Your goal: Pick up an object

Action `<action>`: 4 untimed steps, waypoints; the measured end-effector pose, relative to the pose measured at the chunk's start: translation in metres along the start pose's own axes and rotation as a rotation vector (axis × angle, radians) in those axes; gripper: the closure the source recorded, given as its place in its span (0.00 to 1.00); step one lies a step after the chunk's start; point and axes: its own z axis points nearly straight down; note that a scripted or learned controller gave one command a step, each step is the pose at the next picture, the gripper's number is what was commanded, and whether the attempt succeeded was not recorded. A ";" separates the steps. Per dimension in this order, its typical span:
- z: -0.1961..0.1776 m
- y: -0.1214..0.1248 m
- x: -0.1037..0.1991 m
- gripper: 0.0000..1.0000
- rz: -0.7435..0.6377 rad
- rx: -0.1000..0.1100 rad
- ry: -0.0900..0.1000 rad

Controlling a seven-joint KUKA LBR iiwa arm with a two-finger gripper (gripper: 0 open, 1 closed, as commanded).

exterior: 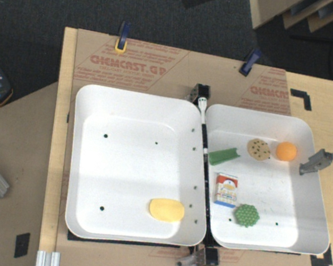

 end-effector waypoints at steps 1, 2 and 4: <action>-0.121 -0.015 -0.007 0.00 0.000 -0.015 -0.007; -0.124 -0.014 -0.006 1.00 -0.002 -0.006 -0.004; -0.260 -0.042 -0.006 1.00 -0.001 -0.009 -0.004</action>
